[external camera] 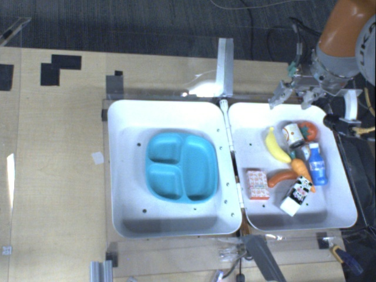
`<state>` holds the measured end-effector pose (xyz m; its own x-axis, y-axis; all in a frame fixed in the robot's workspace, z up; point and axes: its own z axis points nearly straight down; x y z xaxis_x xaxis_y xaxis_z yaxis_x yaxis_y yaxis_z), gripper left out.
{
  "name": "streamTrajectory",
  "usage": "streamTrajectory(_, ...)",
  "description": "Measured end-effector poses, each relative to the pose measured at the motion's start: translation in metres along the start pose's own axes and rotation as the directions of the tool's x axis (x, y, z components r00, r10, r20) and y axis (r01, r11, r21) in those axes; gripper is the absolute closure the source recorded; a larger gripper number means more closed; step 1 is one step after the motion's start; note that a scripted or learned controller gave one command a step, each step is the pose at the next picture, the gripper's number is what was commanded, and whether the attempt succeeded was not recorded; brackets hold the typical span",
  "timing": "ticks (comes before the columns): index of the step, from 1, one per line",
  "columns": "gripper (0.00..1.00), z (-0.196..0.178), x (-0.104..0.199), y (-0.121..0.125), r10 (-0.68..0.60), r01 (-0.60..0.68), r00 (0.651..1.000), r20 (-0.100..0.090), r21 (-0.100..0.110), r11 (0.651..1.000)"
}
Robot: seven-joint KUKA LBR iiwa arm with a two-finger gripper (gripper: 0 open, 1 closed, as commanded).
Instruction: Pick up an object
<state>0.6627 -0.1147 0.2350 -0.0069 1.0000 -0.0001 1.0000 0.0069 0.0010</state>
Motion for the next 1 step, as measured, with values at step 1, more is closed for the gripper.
streamTrajectory(1,0.00,0.1391,-0.0213,-0.0519,-0.069,0.069,0.998,-0.001,0.001,0.998)
